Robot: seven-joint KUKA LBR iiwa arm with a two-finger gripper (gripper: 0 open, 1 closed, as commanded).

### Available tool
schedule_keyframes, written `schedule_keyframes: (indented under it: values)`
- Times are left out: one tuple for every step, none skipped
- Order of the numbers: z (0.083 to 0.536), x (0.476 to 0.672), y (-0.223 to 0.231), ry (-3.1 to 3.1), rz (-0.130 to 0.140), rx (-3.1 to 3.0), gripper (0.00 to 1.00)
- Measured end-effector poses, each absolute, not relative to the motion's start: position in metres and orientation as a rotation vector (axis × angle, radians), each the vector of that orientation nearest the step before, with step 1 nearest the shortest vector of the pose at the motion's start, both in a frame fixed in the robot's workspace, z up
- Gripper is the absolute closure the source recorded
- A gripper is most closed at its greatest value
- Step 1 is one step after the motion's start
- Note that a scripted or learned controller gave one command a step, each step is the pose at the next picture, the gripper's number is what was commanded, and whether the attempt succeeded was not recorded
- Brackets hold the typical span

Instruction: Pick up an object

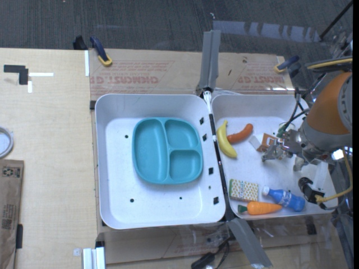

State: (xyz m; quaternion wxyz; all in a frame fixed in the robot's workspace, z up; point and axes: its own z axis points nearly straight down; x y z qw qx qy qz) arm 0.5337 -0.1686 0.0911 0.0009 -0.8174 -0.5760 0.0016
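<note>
The right bin [255, 114] holds a yellow banana [225, 141], an orange-red sausage [241, 133], a small patterned box [243, 190], an orange carrot [263, 208] and a blue bottle with a white cap [285, 199]. My gripper [271, 151] hangs low in the middle of this bin, to the right of the sausage and above the bottle. A small brownish piece [263, 144] sits right at the gripper's left side. Nothing is clearly between the fingers.
The left bin [109, 167] holds a teal divided plate [168, 149]. A grey divider post [210, 60] stands between the bins at the back. Blue-and-yellow clamps [100, 51] sit on the cardboard behind. The arm and its cables [328, 116] cover the right bin's right side.
</note>
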Motion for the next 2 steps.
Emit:
schedule_keyframes:
  values:
    - [0.0903,0.6248,-0.1962,-1.416,0.016,-2.78,0.0]
    - [0.0984,0.625,-0.1952,-1.423,0.018,-2.777,1.0]
